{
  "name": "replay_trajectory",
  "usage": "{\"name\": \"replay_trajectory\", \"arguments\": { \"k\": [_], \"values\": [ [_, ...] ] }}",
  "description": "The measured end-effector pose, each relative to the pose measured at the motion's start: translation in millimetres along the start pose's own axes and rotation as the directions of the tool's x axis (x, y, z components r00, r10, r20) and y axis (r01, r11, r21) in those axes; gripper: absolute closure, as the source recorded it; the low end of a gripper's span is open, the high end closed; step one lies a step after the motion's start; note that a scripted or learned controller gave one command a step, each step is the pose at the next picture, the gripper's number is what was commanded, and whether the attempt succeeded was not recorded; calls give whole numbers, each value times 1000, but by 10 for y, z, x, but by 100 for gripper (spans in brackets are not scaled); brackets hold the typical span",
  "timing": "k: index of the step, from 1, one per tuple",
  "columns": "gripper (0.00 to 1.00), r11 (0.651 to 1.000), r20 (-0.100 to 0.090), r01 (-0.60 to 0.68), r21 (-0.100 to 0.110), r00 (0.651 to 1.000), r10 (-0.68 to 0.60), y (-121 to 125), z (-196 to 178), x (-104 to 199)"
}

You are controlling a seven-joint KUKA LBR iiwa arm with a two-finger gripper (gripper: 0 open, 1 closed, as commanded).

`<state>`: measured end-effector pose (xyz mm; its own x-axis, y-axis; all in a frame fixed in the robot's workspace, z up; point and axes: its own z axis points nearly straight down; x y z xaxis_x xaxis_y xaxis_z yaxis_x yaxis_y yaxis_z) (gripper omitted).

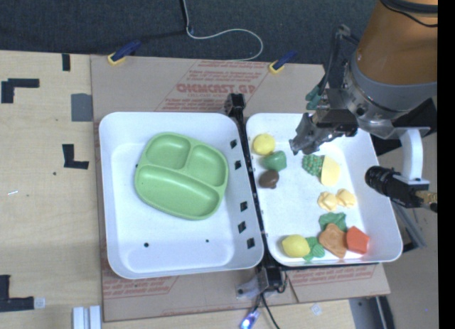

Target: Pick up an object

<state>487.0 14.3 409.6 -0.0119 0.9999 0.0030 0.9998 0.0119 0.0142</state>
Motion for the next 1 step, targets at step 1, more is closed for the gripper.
{"name": "replay_trajectory", "arguments": {
  "k": [1],
  "values": [
    [100, 1000, 3, -5, 18, 1000, 5, -34, 225, 549]
  ]
}}
